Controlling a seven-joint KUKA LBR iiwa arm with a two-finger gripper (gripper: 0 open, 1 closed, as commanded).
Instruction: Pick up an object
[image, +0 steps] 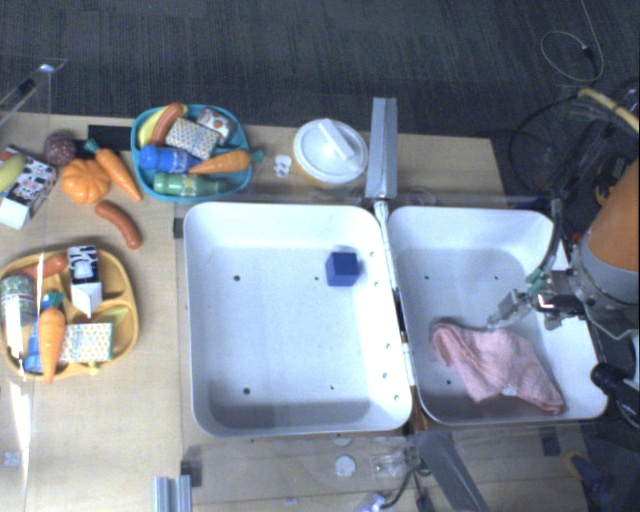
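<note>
While my arm (612, 250) reaches in from the right over the right bin (470, 225), my gripper (512, 308) hangs low above its floor, just beside the upper edge of the pink cloth (495, 366). My fingers are small and dim at this slant, so I cannot tell whether they are spread or pressed together; nothing shows between them, and as far as I can judge they stand close to the cloth rather than on it. That cloth lies crumpled in the near right part of the right bin, stretching from the middle toward the bin's near right corner.

Over in the left bin (230, 330) a blue cube (343, 268) sits alone near the far right corner, well apart from me.

Beyond the bins, on the wooden bench (160, 400), a white lidded bowl (331, 152) rests near the far edge, between the two bins' far corners. A blue bowl (243, 181) of toy food stands to its left, with a toy pumpkin (82, 180), a carrot (120, 172) and a sausage (120, 224) lying loose beside it. At the near left a yellow tray (127, 302) holds more toy food and small boxes.
</note>
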